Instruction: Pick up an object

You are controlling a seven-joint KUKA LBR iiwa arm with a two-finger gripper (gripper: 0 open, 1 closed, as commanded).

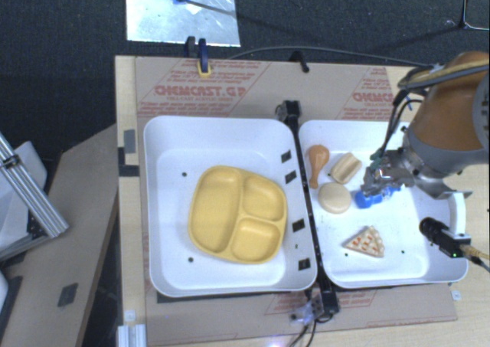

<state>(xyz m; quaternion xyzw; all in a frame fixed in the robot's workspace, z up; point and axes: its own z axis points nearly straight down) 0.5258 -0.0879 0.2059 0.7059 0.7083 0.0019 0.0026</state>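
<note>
Left print: "CHEMCAST GP" in red on the brown board [200, 90] behind the bins.
Right print: same red lettering, only partly legible.

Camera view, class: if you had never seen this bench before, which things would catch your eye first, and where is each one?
The big yellow divided plate stands out first, lying alone in the left bin. Next comes the grey and orange arm reaching in from the right, its gripper low over a small blue object in the right bin. Around it lie a pizza slice, a round bun and a drumstick.
</note>
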